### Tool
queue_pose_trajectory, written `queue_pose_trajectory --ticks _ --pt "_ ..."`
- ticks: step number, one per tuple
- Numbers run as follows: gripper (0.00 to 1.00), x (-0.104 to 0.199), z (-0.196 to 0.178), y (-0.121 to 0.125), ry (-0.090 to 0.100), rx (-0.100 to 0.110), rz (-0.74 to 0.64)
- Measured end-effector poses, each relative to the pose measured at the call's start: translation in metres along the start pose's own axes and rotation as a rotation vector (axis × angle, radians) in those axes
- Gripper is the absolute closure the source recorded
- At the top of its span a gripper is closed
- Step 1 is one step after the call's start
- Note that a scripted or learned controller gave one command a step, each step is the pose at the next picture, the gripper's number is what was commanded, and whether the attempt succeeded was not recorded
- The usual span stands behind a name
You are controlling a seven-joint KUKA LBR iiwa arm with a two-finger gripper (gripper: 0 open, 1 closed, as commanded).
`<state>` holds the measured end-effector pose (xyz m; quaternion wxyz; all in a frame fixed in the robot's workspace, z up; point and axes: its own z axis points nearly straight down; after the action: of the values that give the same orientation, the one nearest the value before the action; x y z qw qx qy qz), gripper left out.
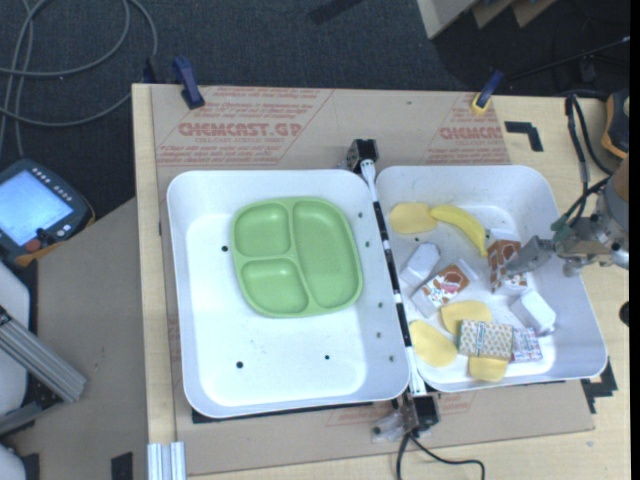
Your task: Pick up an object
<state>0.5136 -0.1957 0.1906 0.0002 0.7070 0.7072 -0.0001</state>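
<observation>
Bins are counted at two on the table (300,118), side by side. The left bin (200,298) holds one green tray (297,256) with three compartments, set toward its 12 o'clock side.

The right bin (575,353) holds a cluster of small things. One banana (461,225) lies at its 12 o'clock end, with one yellow disc (410,218) just beside it at 9 o'clock. Below these, one white packet (420,265) and one red-and-white carton (445,286) are found near the bin's middle. Three more yellow pieces are seen toward 6 o'clock: one (432,344) near the divider, one (465,315) under the carton, one (487,368) at the lower rim. One patterned box (486,339) lies among them, touching a small printed packet (526,347) at its 3 o'clock. One white block (537,311) lies at the bin's 3 o'clock side.

The tool (510,261) is seen at the bin's 2 o'clock part, reaching in from 3 o'clock over a red-brown packet (503,252). Whether the tool is released or clenched cannot be told, and nothing can be made out as grasped.

Two blue clamps (187,81) (487,91) are fixed at the table's 12 o'clock edge. One handheld screen (35,213) lies off the table at 9 o'clock.
</observation>
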Motion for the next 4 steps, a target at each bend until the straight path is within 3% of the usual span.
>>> queue_pose_trajectory --ticks 1,2,3,4 --pt "0.00 0.040 0.085 0.043 -0.011 -0.026 -0.001" --pt "0.00 0.048 0.093 0.114 -0.013 -0.025 0.000" --pt "1.00 0.052 0.094 0.105 -0.005 -0.029 -0.003" --pt "1.00 0.081 0.017 0.035 0.001 0.001 0.000"
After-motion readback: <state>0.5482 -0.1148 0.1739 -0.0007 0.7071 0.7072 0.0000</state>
